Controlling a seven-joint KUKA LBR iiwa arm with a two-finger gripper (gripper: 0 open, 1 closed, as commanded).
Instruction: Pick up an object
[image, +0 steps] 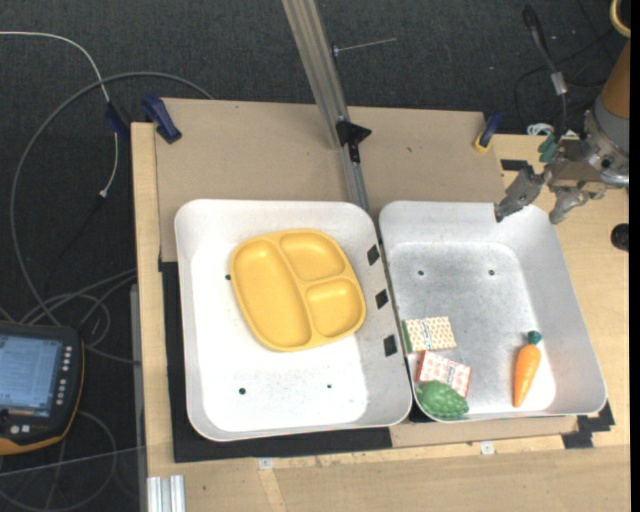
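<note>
My gripper hangs over the far right corner of the right bin, fingers spread open with nothing between them. In that bin's near part lie an orange toy carrot with a green top, a small patterned packet, a red and white packet and a green leafy toy. All of them are well toward the front, apart from the gripper. A yellow three-compartment plate lies in the left bin.
A metal post rises from the back of the bench between the bins. Blue clamps sit at the bench's far corners. Cables and a tablet lie on the floor at left.
</note>
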